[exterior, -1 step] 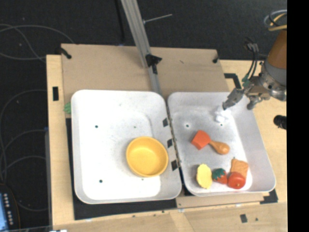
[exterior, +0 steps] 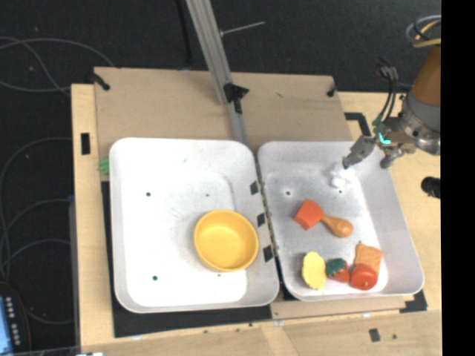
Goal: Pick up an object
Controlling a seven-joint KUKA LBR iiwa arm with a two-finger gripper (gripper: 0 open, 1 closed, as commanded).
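Along the bottom of the frame, the wooden bench is carrying two shallow white bins side by side. Low in the right bin, a yellow corn-like toy is lying just beside a small green-and-red piece, which is touching a red tomato-like toy with an orange block sitting right behind it. A little higher in the same bin, a red-orange cube is resting against a tan, club-shaped toy. In the left bin, a yellow bowl is sitting upright toward the lower right part, near the divide between the bins. Farther up, at the right bin's upper right edge, the gripper is hovering with its two fingers spread apart, one finger slanting down over the bin's upper rim, and nothing is showing between them; it is standing well apart from the toys below. The grey arm, with its orange band, is reaching in from the right edge of the frame. At the top centre, a slanted metal post is rising from the tan board behind the bins, while thin cables are trailing over the dark floor in the upper left.
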